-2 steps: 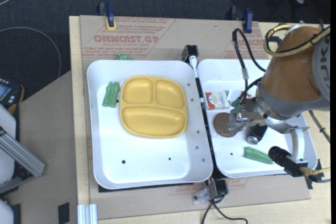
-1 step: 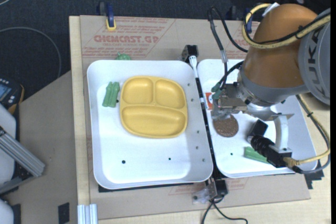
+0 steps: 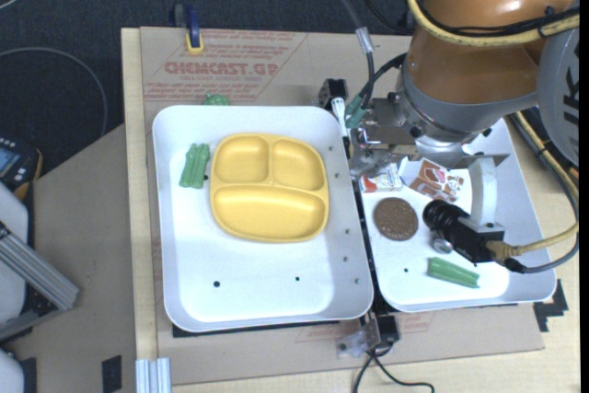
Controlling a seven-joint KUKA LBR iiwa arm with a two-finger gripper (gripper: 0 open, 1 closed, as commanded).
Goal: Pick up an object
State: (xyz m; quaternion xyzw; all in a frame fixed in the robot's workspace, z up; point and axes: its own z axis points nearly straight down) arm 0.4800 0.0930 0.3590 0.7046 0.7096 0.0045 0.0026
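The right bin (image 3: 515, 281) holds a round brown cookie-like disc (image 3: 397, 218), a green oblong piece (image 3: 453, 271) near its front edge, and a red-and-white packet (image 3: 440, 179) partly under the arm. My gripper (image 3: 375, 159) hangs low over the far left corner of the right bin, just behind the brown disc and beside the packet. The big orange and grey wrist above it covers the back of that bin. In the left bin (image 3: 267, 290) a yellow divided plate (image 3: 269, 187) lies flat, with a green ridged piece (image 3: 194, 166) to its left.
A small green object (image 3: 216, 99) lies on the cardboard sheet (image 3: 230, 60) behind the left bin. A blue-and-yellow clamp (image 3: 192, 28) sits at the sheet's far edge. The rims of the two bins meet in the middle.
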